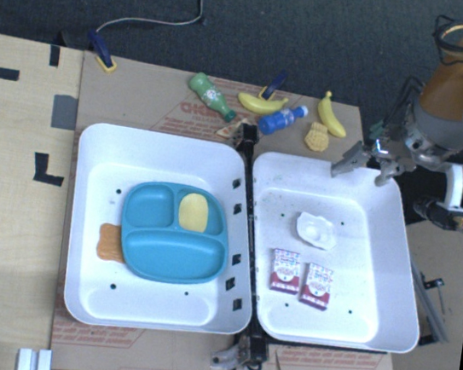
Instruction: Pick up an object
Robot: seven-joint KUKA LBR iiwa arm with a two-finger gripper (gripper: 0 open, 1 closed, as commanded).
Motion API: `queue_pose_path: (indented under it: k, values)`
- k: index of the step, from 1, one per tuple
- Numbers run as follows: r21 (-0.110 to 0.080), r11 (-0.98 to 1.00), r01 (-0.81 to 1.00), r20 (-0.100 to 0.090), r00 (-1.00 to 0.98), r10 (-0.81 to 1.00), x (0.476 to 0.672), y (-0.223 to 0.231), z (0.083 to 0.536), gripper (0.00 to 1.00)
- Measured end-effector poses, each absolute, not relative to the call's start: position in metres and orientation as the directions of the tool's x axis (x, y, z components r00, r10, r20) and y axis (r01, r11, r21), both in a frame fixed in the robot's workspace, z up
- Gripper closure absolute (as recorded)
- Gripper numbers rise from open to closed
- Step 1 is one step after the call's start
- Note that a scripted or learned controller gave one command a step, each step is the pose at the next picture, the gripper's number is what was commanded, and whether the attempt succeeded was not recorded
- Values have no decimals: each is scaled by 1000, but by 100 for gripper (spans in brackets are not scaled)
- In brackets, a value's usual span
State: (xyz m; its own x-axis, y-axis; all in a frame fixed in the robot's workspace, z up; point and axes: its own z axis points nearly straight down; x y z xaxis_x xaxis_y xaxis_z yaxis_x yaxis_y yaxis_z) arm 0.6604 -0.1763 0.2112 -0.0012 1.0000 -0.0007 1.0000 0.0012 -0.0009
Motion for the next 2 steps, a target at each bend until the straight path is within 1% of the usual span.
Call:
queue_pose_path:
  k: [1,2]
  values:
    - [-6,0,1000,2,0,1000,579,-149,135,0]
    - [5,1,1000,-1,-1,1000,574,-100,88,0]
